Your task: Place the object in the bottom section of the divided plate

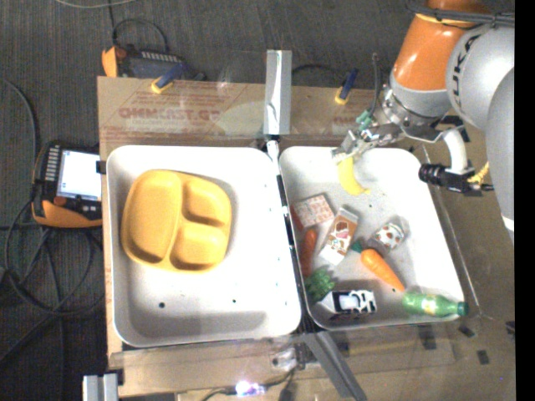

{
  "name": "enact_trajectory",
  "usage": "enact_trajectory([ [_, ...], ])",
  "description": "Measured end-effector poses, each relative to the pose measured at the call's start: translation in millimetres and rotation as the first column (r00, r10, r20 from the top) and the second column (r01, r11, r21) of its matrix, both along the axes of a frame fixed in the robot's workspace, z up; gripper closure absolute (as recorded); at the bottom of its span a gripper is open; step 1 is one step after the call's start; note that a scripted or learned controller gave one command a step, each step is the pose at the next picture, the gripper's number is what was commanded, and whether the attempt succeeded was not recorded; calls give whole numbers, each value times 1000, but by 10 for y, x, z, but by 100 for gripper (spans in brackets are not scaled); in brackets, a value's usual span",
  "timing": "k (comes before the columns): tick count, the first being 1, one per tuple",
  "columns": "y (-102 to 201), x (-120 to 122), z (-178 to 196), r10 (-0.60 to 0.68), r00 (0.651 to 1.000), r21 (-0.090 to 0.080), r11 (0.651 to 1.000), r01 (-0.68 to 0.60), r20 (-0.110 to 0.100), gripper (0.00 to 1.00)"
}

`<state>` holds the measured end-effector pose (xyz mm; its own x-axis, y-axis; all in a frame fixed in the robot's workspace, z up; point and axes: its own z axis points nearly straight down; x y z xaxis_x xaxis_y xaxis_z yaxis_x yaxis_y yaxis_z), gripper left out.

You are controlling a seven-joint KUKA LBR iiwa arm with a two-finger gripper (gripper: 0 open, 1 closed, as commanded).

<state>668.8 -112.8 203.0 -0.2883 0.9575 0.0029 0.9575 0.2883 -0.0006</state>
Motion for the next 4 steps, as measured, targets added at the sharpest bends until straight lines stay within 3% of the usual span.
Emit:
enact_trajectory([
  [1, 959, -268, 96, -15, 1000, -1, 1000, 15, -2, 100],
  [2, 2307, -217, 31, -86, 996, -2, 996, 86, -3, 100],
  [3, 3125, -722, 111, -22, 1000, -2, 1000, 22, -1, 100],
  [4, 3372, -842, 333, 129, 992, -6, 992, -129, -1, 100],
])
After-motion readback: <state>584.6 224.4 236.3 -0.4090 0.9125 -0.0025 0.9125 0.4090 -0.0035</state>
